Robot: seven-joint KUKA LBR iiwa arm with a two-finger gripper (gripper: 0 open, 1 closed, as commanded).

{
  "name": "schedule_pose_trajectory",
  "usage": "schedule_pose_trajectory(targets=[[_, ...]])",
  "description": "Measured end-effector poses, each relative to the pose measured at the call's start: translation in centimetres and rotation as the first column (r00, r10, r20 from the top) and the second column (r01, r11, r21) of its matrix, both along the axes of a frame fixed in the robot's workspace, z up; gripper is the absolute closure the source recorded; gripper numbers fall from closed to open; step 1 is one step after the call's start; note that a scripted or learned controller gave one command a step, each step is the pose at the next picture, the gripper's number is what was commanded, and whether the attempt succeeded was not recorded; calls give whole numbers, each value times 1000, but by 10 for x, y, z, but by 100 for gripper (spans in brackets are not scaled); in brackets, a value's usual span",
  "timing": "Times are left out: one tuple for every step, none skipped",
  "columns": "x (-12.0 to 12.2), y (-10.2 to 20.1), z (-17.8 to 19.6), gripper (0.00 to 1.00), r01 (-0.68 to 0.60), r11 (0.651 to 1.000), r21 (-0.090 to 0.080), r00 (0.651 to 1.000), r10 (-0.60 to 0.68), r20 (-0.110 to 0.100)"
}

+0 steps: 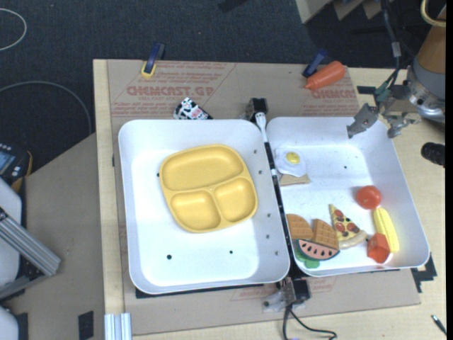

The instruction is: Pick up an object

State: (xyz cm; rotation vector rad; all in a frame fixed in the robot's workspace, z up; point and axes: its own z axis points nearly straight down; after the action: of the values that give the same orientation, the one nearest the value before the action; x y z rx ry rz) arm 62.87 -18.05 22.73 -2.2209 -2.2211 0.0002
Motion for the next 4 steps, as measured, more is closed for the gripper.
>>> schedule_pose_trajectory(targets=[[-6, 8, -56, 0, 0, 1000, 1, 1000, 0, -4], [-1, 9, -118, 0, -1, 1000, 1, 1000, 1, -6], [-2, 10, -144, 0, -1, 1000, 1, 1000, 1, -4], [-1, 10, -131, 100, -1, 1000, 0, 1000, 1, 1]])
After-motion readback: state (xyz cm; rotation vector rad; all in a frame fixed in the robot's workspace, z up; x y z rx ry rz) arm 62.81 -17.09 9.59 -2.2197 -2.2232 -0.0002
